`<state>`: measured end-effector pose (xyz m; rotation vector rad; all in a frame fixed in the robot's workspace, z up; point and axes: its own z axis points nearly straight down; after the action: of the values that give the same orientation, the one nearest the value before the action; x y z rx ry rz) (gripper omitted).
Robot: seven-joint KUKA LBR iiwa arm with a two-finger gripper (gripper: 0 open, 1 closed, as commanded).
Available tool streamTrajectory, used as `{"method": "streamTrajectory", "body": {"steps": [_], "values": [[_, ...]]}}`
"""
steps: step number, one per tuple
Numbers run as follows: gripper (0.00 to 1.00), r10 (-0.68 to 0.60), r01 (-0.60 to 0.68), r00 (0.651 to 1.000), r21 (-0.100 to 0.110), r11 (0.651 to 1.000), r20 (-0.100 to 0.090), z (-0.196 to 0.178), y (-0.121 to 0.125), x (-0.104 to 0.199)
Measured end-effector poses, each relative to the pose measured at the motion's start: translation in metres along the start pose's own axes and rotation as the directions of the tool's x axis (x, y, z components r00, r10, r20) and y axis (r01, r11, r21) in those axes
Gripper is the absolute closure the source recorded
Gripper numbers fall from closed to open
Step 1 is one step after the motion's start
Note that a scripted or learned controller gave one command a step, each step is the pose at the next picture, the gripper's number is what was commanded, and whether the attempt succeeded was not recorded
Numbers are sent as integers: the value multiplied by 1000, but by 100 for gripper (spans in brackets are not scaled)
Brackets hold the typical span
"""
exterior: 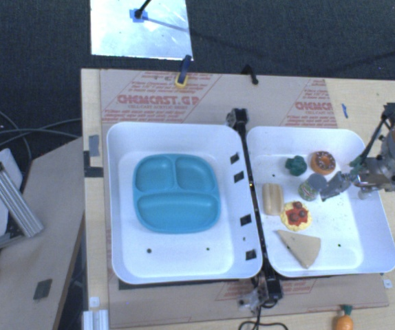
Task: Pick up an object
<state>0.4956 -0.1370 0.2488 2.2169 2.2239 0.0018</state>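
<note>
Surroundings: dark carpet is seen around a worktop (149, 95) covered by printed brown board; two white bins sit side by side on it.
Left bin (125, 177): a teal divided plate (177, 192) is held, nothing else.
Right bin (373, 253): a green lump (296, 164), a frosted doughnut (323, 161), a greyish round piece (312, 186), a tan bread-like stick (272, 199), a small pizza-like disc (296, 215) and a pale wedge (301, 246) are scattered.
Pincer (335, 186): reached in from the right, low over the right bin, just beside the greyish round piece; whether it is open or closed cannot be told, and nothing is seen held.
Risk, crowding: the greyish piece, disc and stick lie close, so a neighbour is likely to be nudged aside.
Risk, slip: the round piece may be squeezed out sideways by an off-centre closure.
Risk, miss: an empty lift is judged possible if the descent is shallow.
</note>
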Motion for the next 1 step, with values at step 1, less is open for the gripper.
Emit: {"method": "streamTrajectory", "body": {"steps": [1], "values": [[0,-3,3,1000,15,1000,-5,151,6,34]]}}
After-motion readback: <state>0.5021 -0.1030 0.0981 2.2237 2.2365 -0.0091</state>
